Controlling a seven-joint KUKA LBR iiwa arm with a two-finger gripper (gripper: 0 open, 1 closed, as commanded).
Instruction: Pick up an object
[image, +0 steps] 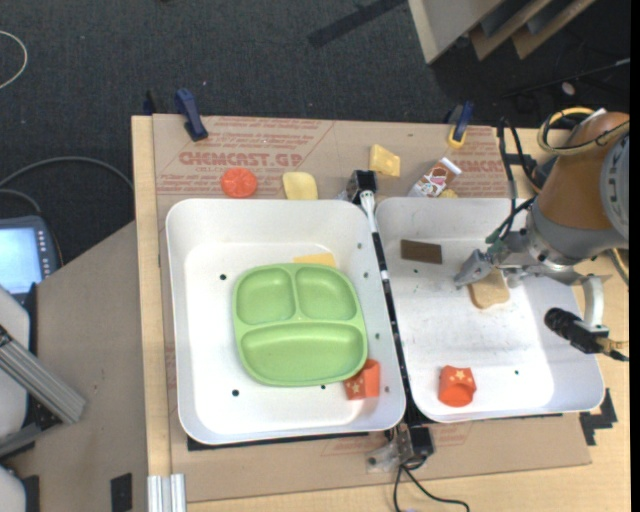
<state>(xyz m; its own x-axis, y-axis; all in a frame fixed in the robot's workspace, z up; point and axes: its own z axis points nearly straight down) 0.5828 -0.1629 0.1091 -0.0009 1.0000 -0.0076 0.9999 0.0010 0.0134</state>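
My claw (488, 272) hangs low in the right bin (530, 330), right at the top edge of a tan, bread-like piece (490, 293); I cannot tell how it stands, or whether it has that piece. The piece is pale brown, roughly wedge-shaped and matte, lying on the bin's white floor in the upper middle. It is too stubby for me to name a long axis or a heading. My arm (585, 195) comes in from the right, orange band above the wrist, bent down over the bin's right half.

Left of the claw lies a dark brown rectangular block (421, 252), long side across the bin. Nearer the front edge sits an orange-red toy piece (456, 386). In the left bin (200, 330) rests a green divided plate (298, 325), with a small orange block (364, 381) touching its lower right corner.
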